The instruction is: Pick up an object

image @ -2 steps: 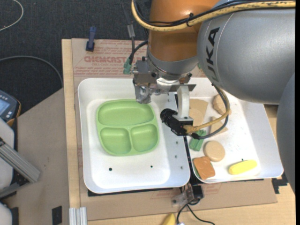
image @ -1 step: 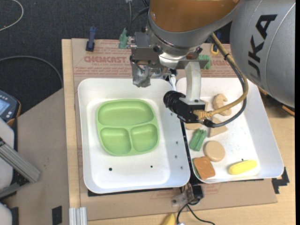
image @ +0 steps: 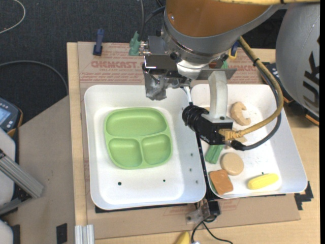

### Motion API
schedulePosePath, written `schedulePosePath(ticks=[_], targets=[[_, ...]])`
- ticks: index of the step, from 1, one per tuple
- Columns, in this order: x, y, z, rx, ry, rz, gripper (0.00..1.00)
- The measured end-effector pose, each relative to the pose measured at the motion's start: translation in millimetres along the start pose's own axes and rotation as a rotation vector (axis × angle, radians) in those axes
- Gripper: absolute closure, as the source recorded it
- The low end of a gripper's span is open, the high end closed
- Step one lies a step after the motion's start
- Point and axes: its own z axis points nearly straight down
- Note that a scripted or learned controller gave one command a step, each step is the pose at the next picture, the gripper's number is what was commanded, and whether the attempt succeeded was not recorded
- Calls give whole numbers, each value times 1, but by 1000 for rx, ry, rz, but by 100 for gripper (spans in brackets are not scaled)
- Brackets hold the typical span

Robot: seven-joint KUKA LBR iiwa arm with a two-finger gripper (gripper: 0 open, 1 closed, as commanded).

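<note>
A green divided plate [image: 137,138] lies in the left white bin [image: 96,151]. Both bins sit on a brown cardboard sheet [image: 81,70]; at its eleven o'clock edge a blue clip [image: 98,41] and a green clip [image: 134,43] stand near each other

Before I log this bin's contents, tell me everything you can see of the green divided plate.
The green divided plate is pale green, looks like matte plastic, with rounded corners and a raised rim. It has three compartments: one wide one across the far side, two smaller ones side by side nearer the camera. It lies flat, right way up, on the floor of the left bin. Nothing lies in it; the gripper is apart from it.
</note>
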Motion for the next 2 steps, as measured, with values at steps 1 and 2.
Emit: schedulePosePath(ticks=[1, 2], targets=[[-55, 2, -16, 1, -3, 9, 100], [-2, 1, -12, 3, -2, -2, 100]])
